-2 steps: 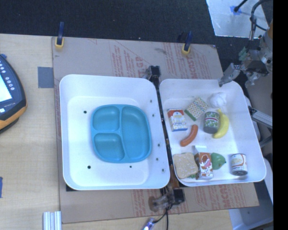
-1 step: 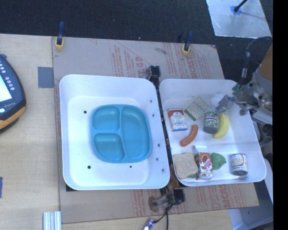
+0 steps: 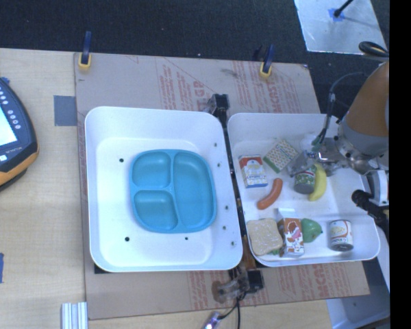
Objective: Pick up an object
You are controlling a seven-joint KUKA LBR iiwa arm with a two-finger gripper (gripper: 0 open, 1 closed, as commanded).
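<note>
The right bin (image 3: 236,125) holds several small items: a red-and-white carton (image 3: 253,171), a green patterned packet (image 3: 281,154), a sausage (image 3: 269,193), a bread slice (image 3: 264,236), a red juice box (image 3: 293,237), a green piece (image 3: 311,229), a tin can (image 3: 340,234) and a yellow banana (image 3: 318,184). My gripper (image 3: 305,173) reaches in from the right and stands over the bin's upper right part, right beside the banana. A dark round item (image 3: 304,181) sits at its tip.
The left bin (image 3: 103,184) holds a blue divided plate (image 3: 172,190). A tablet-like pendant (image 3: 3,132) lies on the bench at the far left. Clamps (image 3: 85,59) pin the cardboard at the back.
</note>
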